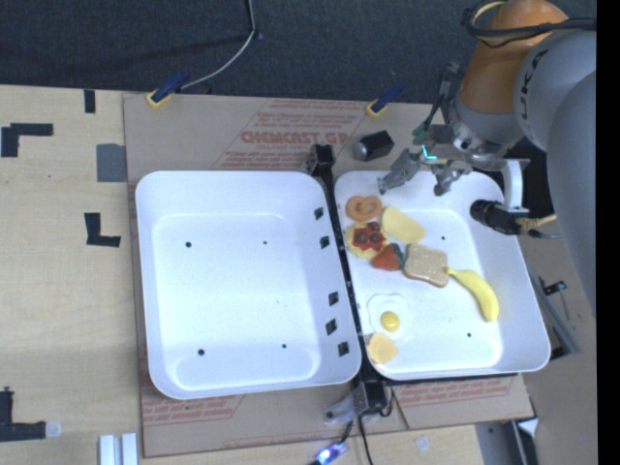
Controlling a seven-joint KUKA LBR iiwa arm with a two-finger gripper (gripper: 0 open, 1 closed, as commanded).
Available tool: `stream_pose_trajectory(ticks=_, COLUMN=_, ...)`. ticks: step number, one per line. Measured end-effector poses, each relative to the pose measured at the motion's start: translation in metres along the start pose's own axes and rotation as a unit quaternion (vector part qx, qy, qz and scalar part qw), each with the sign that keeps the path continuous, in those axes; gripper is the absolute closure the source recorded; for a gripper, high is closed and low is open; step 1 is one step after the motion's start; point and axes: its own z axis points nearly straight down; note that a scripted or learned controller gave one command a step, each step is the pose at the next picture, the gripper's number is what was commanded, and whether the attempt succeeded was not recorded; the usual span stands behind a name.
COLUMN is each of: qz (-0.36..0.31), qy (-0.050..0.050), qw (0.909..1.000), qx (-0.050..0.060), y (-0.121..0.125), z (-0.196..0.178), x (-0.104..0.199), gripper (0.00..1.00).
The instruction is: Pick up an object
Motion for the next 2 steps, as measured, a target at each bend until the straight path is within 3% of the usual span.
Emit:
stream_pose_trajectory(ticks=1, qz=0.000, qy=0.001, qw=1.0000, qx=0.003, y=-0.017, z=0.084, x=0.025, gripper=0.00)
stream_pose_trajectory(ticks=2, qz=0.000, qy=0.000, qw=1.0000, qx=0.000, y=-0.030, z=0.110, x=0.021, gripper=0.00)
